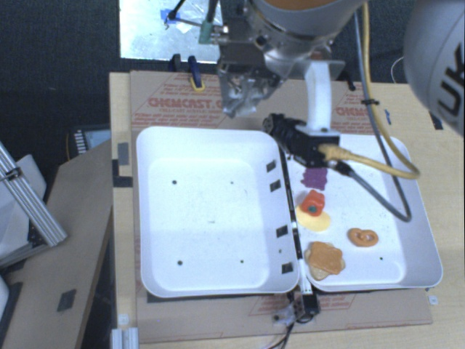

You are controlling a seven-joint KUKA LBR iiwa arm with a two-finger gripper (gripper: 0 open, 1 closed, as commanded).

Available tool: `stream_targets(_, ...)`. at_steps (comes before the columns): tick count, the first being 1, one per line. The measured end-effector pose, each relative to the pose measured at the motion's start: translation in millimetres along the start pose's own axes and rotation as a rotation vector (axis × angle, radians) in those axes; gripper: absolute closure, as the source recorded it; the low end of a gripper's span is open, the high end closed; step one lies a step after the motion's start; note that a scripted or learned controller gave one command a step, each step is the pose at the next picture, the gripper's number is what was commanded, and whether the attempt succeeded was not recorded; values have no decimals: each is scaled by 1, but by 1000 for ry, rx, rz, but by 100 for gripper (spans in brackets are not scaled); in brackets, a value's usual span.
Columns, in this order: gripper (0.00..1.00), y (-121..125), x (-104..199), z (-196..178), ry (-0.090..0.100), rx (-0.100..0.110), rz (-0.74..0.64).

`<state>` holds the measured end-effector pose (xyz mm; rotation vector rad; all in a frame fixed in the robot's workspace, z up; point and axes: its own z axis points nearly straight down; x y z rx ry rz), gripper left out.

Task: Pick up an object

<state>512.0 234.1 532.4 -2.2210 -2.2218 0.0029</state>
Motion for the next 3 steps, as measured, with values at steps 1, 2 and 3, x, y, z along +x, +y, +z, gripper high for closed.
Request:
stream_targets(1, 0, -1, 0, -2, 2, -3, -1)
stream_targets(2, 100, -1, 0, -14, 4, -5, -2)
stream_targets(3, 100, 0, 0, -25, 5, -7, -4)
